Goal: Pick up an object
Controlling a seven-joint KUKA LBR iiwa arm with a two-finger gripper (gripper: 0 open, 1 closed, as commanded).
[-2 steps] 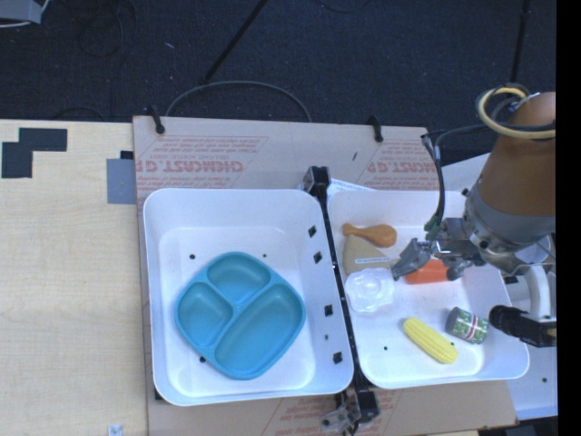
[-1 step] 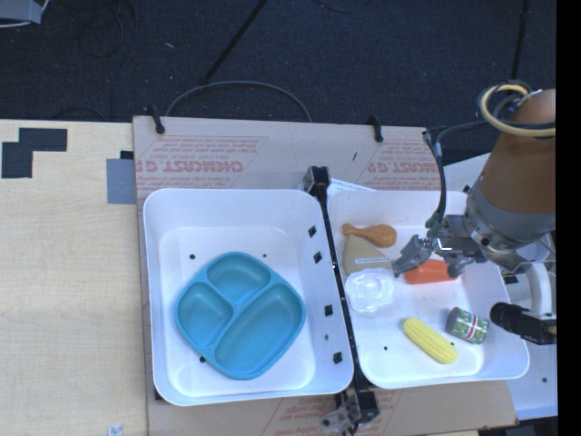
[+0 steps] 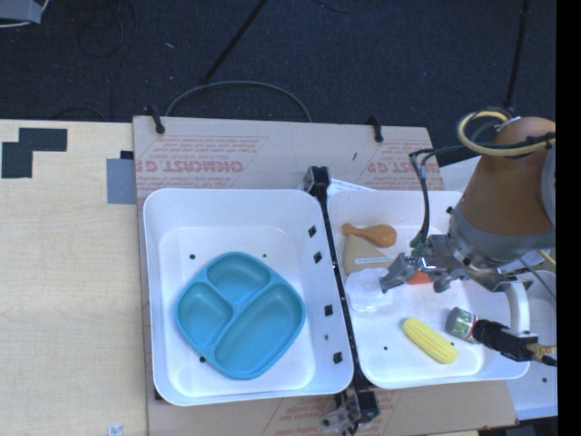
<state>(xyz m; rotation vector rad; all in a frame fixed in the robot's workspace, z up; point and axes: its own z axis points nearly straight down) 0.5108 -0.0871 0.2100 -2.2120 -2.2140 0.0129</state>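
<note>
In the right bin [image 3: 399, 372] lie a yellow corn cob [image 3: 429, 341], a brown chicken drumstick [image 3: 370, 234], a small green-labelled can [image 3: 459, 322] and a clear plastic piece [image 3: 363, 294]. A bit of orange object [image 3: 418, 278] shows just under the arm's wrist. My gripper [image 3: 406, 272] hangs low over the middle of the right bin, between the drumstick and the corn. The wrist hides its fingertips, and I see nothing clearly held.
The left bin [image 3: 172, 216] holds a blue divided plate [image 3: 240, 313]. A black divider [image 3: 331, 280] runs between the bins. The bins rest on a cardboard sheet [image 3: 272, 153]. The grey arm with its orange band [image 3: 508, 180] covers the right bin's far right.
</note>
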